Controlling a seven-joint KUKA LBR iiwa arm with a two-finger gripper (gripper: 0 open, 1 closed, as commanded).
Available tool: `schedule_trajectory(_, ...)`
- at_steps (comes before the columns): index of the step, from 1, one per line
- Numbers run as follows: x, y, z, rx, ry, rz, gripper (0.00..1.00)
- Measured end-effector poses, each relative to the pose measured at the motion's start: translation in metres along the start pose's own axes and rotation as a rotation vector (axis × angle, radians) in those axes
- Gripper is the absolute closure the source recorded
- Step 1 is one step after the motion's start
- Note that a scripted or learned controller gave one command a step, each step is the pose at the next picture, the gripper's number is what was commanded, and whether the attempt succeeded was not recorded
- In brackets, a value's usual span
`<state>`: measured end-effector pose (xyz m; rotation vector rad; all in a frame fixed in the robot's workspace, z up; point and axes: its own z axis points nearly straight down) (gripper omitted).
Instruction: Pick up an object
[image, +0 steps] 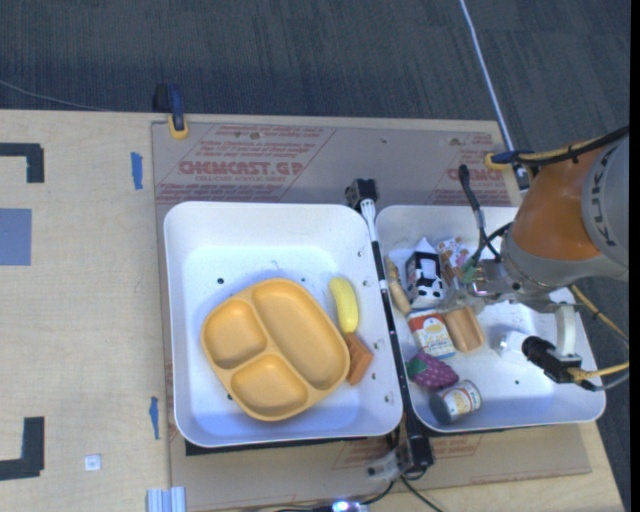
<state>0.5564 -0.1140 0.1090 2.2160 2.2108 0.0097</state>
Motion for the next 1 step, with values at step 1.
schedule_trajectory(1, 0.0711, 0.031, -0.1074, 0.009, 0.004, -0.005, 1.0)
